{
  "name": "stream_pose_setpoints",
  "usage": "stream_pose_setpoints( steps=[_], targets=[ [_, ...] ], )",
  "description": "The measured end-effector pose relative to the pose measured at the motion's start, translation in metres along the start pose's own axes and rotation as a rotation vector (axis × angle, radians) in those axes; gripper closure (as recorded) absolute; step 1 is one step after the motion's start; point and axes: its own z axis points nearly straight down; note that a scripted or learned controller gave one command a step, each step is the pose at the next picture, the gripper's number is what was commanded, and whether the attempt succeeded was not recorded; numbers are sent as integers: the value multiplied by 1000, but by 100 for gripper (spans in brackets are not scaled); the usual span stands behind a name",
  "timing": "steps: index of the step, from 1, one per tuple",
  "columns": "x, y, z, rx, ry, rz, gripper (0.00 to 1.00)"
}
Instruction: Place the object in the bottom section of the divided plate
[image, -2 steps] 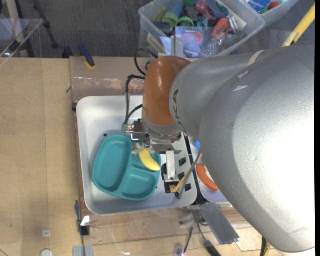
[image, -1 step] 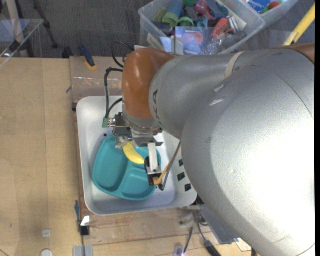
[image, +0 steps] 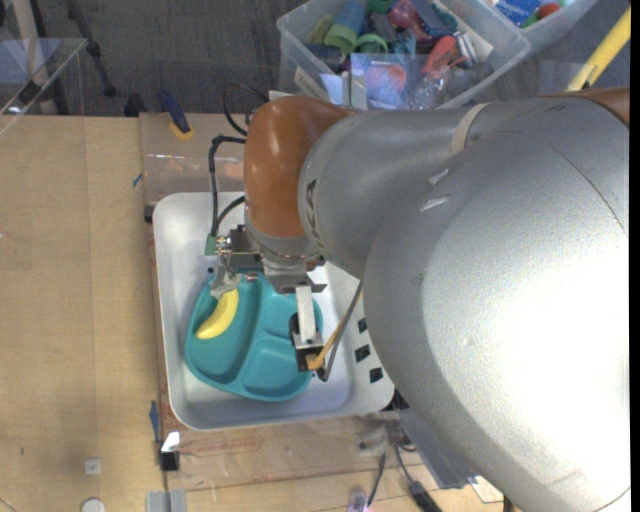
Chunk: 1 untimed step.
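1. Closest in, pictured across the right of the frame: grey arm (image: 480, 300), reaching down over a white bin (image: 200, 415).
2. Resting on the bin floor: teal divided plate (image: 268, 352), split by low ridges into compartments.
3. Lying inside the plate's compartment at view left: yellow object (image: 218, 318), curved like a banana, down on the teal surface.
4. Poised right at the object's far end, below the orange band (image: 275, 150): gripper (image: 232, 272). Impossible to tell how far open, or whether gripping anything or even touching the object.
5. Judged on progress: object already within the plate, so the placing looks largely done. Unclear whether that compartment counts as the bottom one. Apparently left to do: letting go, if not yet released, and lifting clear.
6. Farthest back, beyond the bench: clear tub (image: 400, 40) of mixed coloured items.
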Motion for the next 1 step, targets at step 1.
stream_pose_setpoints(
  steps=[1],
  targets=[
    [-57, -3, -52, -1, 0, 98, 0]
  ],
)
